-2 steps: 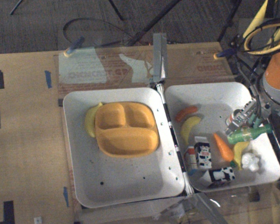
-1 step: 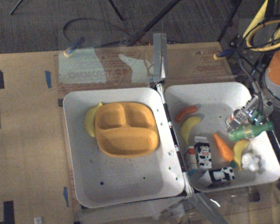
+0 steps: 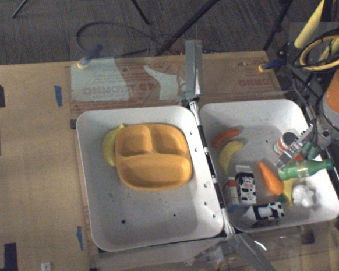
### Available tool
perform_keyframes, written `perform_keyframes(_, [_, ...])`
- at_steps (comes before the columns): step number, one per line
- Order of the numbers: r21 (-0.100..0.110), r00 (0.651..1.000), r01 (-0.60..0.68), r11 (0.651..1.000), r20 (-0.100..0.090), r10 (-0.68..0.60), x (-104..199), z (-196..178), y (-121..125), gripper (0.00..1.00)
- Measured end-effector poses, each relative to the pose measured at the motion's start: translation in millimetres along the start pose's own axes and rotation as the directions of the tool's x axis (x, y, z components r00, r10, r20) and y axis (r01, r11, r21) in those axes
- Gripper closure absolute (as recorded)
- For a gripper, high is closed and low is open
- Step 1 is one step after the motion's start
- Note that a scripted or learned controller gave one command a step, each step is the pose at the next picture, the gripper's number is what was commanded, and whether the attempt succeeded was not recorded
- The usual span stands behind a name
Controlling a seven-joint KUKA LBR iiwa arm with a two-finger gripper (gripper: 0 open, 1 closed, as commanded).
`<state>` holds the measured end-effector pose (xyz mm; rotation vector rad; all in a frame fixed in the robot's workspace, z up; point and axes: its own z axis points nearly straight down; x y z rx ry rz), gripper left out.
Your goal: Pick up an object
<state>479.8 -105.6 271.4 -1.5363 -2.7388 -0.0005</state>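
I am watching the arm [image 3: 337, 98] reaching in from 3 o'clock, with its jaws hanging over the 3 o'clock side of the right bin [image 3: 246, 111]. I cannot tell their state from this slant.

The things to pick from are crowding that bin. A green bottle [image 3: 303, 169] is lying on its side just beneath the arm's tip, and a red-and-white can [image 3: 286, 142] is sitting at the bottle's 11 o'clock. A carrot [image 3: 270, 178] is lying at the bottle's 9 o'clock, a white crumpled lump [image 3: 303, 195] at its 6 o'clock, and two cow-print cartons, one [image 3: 245, 187] near the bin's middle and another [image 3: 268, 212] toward 6 o'clock. A small banana [image 3: 229, 154] and a red sausage [image 3: 225, 136] are resting toward 10 o'clock. The left bin [image 3: 103, 225] is carrying an orange divided tray [image 3: 152, 155] with a second banana [image 3: 109, 146] tucked under its 9 o'clock edge.

My worry is the clutter under the tip. The bottle is round and lying flat, so I judge it likely to roll or squirt out if the jaws are closing off-centre. The can and carrot are sitting close enough that a descent could be nudging them, or landing on two things at once. The bin wall at 3 o'clock is also crowding the approach.
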Motion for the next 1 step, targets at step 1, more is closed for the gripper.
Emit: perform_keyframes(1, [0.000,0.969,0.249,0.969,0.000,-0.249,-4.6,58.0,-2.7,1.00])
